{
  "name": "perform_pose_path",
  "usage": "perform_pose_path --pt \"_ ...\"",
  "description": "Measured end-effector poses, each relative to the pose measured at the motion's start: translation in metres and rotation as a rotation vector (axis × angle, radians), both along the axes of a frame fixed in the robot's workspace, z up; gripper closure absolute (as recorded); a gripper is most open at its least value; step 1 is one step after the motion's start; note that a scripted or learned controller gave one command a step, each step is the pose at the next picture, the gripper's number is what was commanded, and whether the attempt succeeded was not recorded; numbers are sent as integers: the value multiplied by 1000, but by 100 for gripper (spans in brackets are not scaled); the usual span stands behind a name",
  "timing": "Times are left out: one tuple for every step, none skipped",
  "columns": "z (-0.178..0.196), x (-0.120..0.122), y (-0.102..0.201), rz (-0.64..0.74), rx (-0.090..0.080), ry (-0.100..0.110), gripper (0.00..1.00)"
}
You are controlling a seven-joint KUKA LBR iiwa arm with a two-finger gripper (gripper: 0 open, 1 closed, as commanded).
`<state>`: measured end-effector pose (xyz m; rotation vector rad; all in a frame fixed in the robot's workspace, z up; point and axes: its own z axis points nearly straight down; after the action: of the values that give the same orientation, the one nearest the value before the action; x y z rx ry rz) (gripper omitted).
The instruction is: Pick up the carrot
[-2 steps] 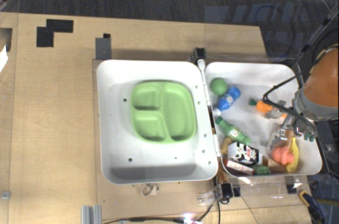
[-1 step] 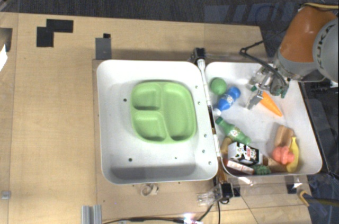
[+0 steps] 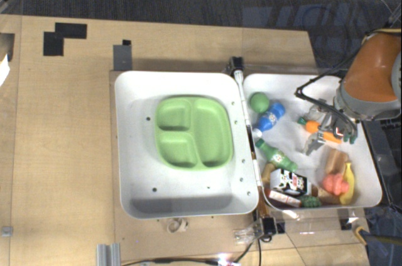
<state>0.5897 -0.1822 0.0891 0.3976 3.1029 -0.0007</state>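
**Over the right bin, closing in on the carrot**

Over the right bin point(image 3: 374, 192) I see the gripper point(image 3: 321, 140) sitting right at the carrot point(image 3: 314, 126), which lies near the bin's middle. Whether it grasps anything, I cannot tell. I judge this the grasp step; next I need a confirmed hold, then a straight lift.

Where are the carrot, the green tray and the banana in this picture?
carrot point(image 3: 312, 125), camera view, on its orange body by the gripper.
green tray point(image 3: 192, 132), camera view, on the ridge between its compartments.
banana point(image 3: 348, 183), camera view, on its yellow curve.
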Motion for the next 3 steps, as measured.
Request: perform_pose_path --pt "1 -32 -3 54 -1 -3 0" --pt "1 -51 -5 -414 3 -6 0" --pt "-2 28 -10 -1342 13 1 0"
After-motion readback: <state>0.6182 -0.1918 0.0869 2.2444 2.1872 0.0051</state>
